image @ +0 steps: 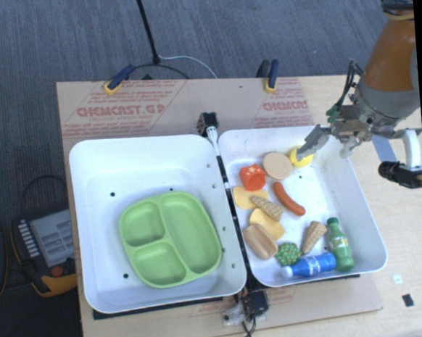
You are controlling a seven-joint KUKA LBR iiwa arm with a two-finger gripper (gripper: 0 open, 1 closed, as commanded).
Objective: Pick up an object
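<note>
Blue bottle (310,266) and green bottle (339,243) lie at the near rim of the right bin (365,210). Gripper (305,149) pinches a yellow piece (301,157) at the bin's far side, beside the tan disc (277,165). Best to lift straight up, slowly, clear of the disc.

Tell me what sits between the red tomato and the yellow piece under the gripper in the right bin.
In the camera view, a round tan cookie-like piece lies between the red tomato and the yellow piece, which sits by the gripper.
</note>
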